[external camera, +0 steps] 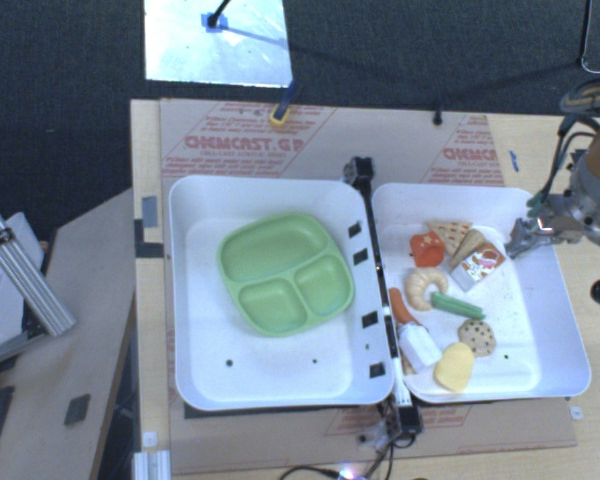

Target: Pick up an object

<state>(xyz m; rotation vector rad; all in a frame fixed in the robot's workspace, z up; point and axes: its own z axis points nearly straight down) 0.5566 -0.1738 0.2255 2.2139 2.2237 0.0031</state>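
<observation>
The right bin [550,313] holds several toy foods: a red block [427,249], tan wedges [453,237], a white carton with a red label [478,264], a pale croissant [424,285], a green bean [457,306], a cookie [477,336], a yellow lemon [455,368], a white cube [418,346] and an orange sausage [400,305]. My gripper [525,236] hangs at the bin's upper right rim, just right of the carton, with nothing seen between its fingers.
The left bin [195,298] carries a green divided tray [283,272]. A black-marked divider [372,278] separates the two bins. Cardboard lies under both, and a metal frame stands at the far left.
</observation>
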